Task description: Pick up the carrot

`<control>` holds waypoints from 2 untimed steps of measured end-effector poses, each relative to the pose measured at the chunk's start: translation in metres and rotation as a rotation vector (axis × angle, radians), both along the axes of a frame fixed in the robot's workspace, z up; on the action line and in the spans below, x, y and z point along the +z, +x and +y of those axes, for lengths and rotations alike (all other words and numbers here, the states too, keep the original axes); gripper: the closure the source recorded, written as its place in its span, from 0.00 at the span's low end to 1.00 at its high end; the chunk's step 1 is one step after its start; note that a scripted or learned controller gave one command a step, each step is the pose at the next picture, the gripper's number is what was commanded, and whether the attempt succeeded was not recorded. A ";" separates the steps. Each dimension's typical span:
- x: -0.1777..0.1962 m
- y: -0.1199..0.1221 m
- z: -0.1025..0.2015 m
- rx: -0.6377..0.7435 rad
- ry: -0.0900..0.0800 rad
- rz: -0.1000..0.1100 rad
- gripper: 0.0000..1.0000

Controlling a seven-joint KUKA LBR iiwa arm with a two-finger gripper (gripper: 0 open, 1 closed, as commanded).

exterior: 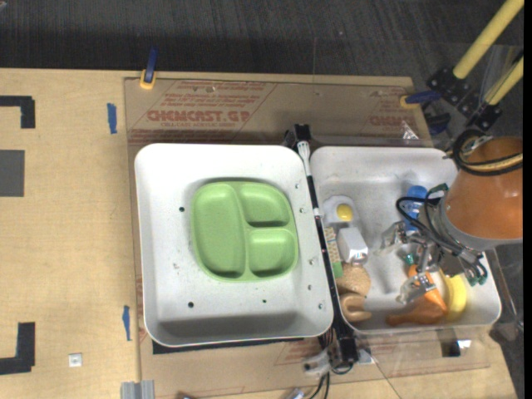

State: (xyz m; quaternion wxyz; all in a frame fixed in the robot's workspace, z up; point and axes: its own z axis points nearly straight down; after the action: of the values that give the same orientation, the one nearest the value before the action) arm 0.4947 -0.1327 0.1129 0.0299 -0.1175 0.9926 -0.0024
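Note:
The carrot (418, 312) is an orange tapered piece lying along the near wall of the right bin (378, 169), beside a yellow banana (455, 295). My gripper (416, 264) hangs low over the bin's right half, just above and behind the carrot, with cables and metal parts around it. The arm's orange band (490, 198) covers the bin's far right corner. The gripper's body hides part of the carrot's upper end, and small orange bits show under it.
The left bin (158, 223) holds a green divided plate (245, 227). In the right bin's left half lie a white item with a yellow top (339, 212), a grey-white block (352, 243) and a tan cookie (356, 283). A blue object (413, 196) sits behind the gripper.

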 end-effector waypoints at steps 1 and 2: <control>0.011 0.003 0.001 -0.006 0.000 -0.014 1.00; 0.011 0.003 0.001 -0.005 0.001 -0.013 0.00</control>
State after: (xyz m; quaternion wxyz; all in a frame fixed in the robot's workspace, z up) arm 0.4978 -0.1319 0.1236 0.0365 -0.1150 0.9927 -0.0027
